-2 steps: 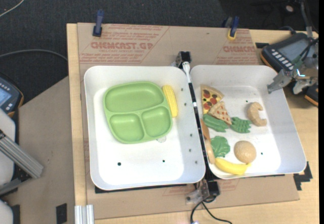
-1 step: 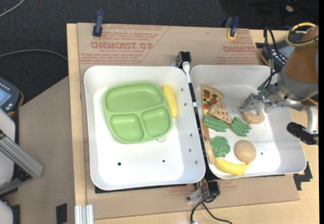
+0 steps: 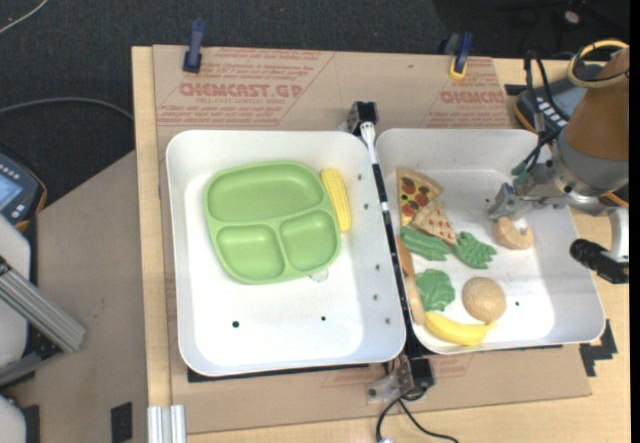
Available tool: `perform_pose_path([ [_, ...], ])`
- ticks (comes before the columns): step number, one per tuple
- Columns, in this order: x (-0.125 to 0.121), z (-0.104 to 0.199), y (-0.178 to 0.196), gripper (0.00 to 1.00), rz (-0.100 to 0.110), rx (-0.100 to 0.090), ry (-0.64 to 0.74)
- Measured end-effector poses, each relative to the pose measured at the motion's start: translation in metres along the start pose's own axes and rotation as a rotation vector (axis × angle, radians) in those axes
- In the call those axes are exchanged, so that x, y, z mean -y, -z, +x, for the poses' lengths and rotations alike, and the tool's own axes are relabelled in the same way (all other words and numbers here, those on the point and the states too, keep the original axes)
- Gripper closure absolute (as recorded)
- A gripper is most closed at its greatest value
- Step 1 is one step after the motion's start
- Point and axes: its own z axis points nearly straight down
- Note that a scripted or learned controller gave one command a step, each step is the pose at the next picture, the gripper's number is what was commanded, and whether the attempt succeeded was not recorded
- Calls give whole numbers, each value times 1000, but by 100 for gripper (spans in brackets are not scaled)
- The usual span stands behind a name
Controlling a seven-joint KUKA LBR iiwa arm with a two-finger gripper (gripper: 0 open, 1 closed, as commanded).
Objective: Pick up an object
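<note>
My gripper (image 3: 508, 209) hangs low in the right bin (image 3: 560, 326), near its right side. Directly under and in front of it lies a small tan, bread-like piece (image 3: 517, 234), which touches or nearly touches the gripper's tip. Further left in the same bin lie a pizza slice (image 3: 420, 203), a green leafy piece (image 3: 474, 251), a green bean pod (image 3: 426, 244), another green leafy piece (image 3: 434, 287), a round tan potato (image 3: 484, 298) and a yellow banana (image 3: 455, 330).
The left bin (image 3: 200, 316) holds a green divided plate (image 3: 270, 221) with a yellow corn cob (image 3: 336, 198) at its right rim. The grey arm with its orange band (image 3: 600, 126) comes in over the right bin's right edge. Two clamps hold the board at the back.
</note>
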Motion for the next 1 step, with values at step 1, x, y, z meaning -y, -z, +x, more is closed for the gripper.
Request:
perform_pose_path([
  [1,-66,55,-14,100,-13,5,6],
])
